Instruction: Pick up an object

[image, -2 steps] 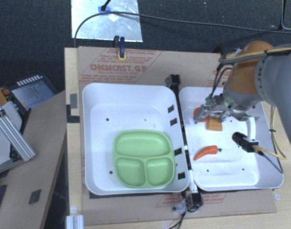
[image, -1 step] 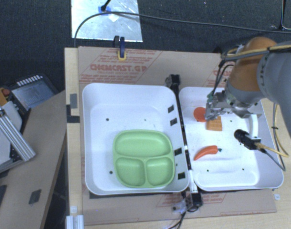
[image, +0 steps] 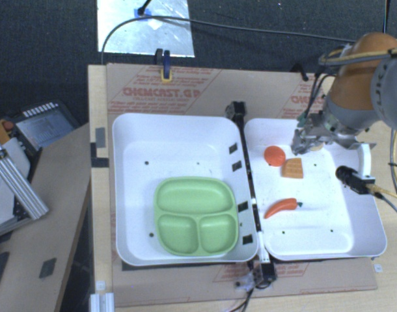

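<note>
Orange pepper [image: 280, 207] lies slanted — stem right, tip lower-left; claw [image: 304, 142] state unclear.

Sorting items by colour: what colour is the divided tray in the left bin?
Light green; the divided tray shows clearly in the camera view.

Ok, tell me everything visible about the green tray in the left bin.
The green tray is pale green, plastic-looking, a rounded rectangle with three compartments: one wide one along the far side and two smaller ones along the near side, split by low ridges. It lies flat, right way up, on the floor of the left bin, toward that bin's near right corner, close to the wall dividing the bins. Nothing lies in it.
</note>
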Controlling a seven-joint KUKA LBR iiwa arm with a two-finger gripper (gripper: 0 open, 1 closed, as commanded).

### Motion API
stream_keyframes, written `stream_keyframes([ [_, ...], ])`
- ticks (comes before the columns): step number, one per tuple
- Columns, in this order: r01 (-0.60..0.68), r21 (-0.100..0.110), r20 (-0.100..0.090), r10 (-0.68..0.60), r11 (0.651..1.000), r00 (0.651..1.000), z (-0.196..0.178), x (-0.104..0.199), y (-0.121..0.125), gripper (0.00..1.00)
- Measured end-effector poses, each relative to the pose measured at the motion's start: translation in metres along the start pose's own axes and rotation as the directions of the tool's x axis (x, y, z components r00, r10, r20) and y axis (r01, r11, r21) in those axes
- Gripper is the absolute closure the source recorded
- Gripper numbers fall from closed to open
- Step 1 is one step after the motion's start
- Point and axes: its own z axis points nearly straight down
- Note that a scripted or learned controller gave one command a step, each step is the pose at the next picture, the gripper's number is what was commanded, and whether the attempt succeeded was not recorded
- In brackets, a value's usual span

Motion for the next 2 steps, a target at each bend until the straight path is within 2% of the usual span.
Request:
stream_keyframes([
  [1, 0.004, -0.001, 0.000, -0.004, 1.000, 1.000, -0.054, 0.000, 0.002, 1.00],
  [2, 0.010, 0.004, -0.004, -0.010, 1.000, 1.000, -0.061, 0.063, 0.001, 1.00],
])
